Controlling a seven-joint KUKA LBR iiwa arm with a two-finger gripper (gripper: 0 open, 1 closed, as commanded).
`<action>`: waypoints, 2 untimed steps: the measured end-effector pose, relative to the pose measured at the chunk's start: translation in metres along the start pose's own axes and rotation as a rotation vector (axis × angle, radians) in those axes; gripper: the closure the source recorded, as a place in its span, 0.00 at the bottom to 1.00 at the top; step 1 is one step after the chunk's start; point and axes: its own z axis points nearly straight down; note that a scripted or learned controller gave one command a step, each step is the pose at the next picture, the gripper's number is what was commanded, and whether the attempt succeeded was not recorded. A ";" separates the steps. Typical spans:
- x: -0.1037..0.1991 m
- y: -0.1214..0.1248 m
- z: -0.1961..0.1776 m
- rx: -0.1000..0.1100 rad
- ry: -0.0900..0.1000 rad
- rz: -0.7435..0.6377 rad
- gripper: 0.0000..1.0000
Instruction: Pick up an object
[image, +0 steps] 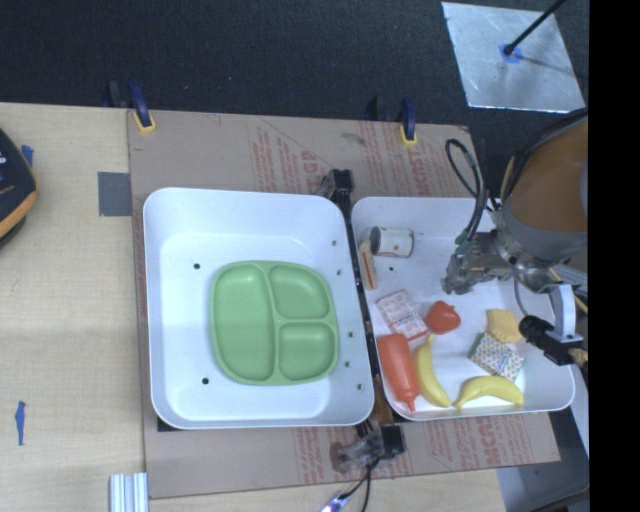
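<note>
Camera view: smooth green divided plate

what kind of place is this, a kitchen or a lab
Most likely a robot lab bench, not a kitchen: two white bins sit on cardboard clamped to a wooden bench, toy food such as a banana lies in one, and a robot arm reaches in.

The right bin is crowded along its near half by 2 bananas, a tomato and packets, while bare floor is left around the small can.
</note>
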 end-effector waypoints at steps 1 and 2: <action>0.000 0.000 0.000 0.001 0.000 -0.001 0.00; 0.004 -0.024 0.067 -0.009 -0.001 -0.002 0.00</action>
